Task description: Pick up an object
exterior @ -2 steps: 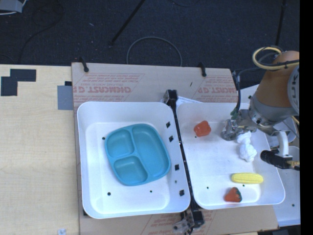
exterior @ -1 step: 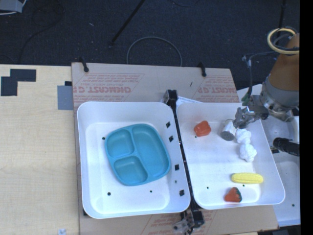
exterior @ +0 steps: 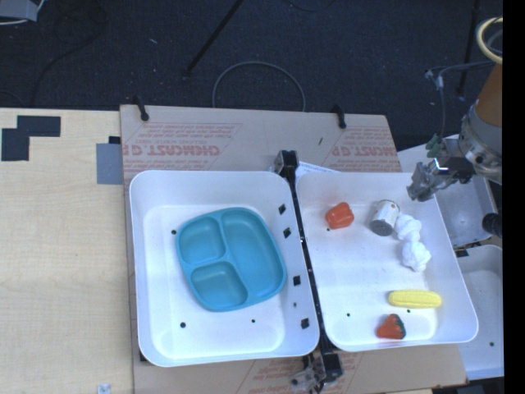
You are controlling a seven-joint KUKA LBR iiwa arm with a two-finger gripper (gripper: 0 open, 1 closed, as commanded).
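Your gripper point(exterior: 425, 179) hovers just outside the right bin's point(exterior: 459, 257) far right rim; I cannot tell its state. Inside: orange toy point(exterior: 340, 215), small can point(exterior: 383, 217), white rag point(exterior: 413, 242), corn point(exterior: 415, 300), strawberry point(exterior: 391, 327), with bare floor between them

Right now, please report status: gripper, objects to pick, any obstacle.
Gripper above right bin's far right rim. Orange toy, can, white cloth, corn, strawberry lie untouched inside. Nothing blocking.

Both white bins point(exterior: 156, 220) look like smooth, glossy plastic; beneath them lies matt brown cardboard point(exterior: 246, 142), beside pale wood bench point(exterior: 57, 245).
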